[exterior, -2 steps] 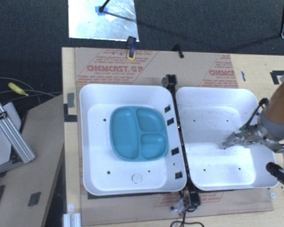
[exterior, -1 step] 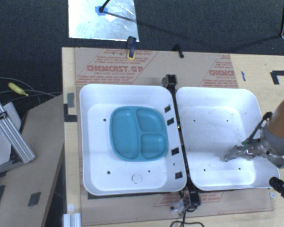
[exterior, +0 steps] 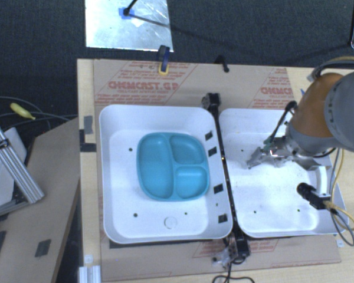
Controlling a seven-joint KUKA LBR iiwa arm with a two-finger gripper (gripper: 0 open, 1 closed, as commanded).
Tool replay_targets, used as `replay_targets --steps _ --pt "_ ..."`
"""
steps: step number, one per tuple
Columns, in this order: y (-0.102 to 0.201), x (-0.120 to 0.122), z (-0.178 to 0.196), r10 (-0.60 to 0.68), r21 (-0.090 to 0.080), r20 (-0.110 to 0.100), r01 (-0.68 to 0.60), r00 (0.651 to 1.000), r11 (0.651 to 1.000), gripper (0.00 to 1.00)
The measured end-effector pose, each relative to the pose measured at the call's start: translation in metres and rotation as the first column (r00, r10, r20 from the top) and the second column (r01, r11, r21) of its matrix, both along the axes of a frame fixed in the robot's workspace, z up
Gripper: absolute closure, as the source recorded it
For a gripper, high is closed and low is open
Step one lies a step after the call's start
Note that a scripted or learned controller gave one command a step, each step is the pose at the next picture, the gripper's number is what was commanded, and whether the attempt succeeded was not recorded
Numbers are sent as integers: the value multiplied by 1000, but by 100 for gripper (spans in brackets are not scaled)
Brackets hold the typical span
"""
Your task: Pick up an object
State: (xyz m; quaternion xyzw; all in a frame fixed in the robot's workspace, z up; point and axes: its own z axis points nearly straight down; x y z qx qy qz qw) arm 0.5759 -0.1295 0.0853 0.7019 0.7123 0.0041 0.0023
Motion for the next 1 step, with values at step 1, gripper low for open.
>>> replay_targets --steps 1 --pt "-35 -29 -1 -16 -4 -9 16 1000 1000 0"
